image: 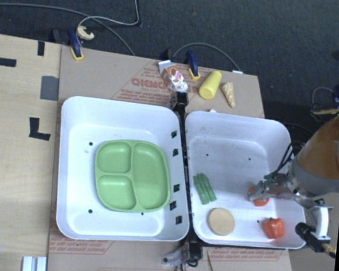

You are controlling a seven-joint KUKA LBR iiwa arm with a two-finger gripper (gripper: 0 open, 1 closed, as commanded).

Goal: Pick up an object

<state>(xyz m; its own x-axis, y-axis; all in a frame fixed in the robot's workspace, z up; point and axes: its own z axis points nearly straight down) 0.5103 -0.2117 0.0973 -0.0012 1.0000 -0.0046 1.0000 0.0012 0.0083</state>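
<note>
While my arm reached into the right bin (pixel 243 125), my gripper (pixel 261 194) sat low over a small orange-red object (pixel 261 201); I could not tell its state. A red pepper (pixel 274 227), tan round disc (pixel 221 221) and green ridged piece (pixel 204 188) lay nearby.

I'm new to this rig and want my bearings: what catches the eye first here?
The green divided plate fills the left bin. In the right bin the gripper sits low over a small orange-red piece, with a green ridged piece, a tan disc and a red pepper-like toy nearby.
</note>
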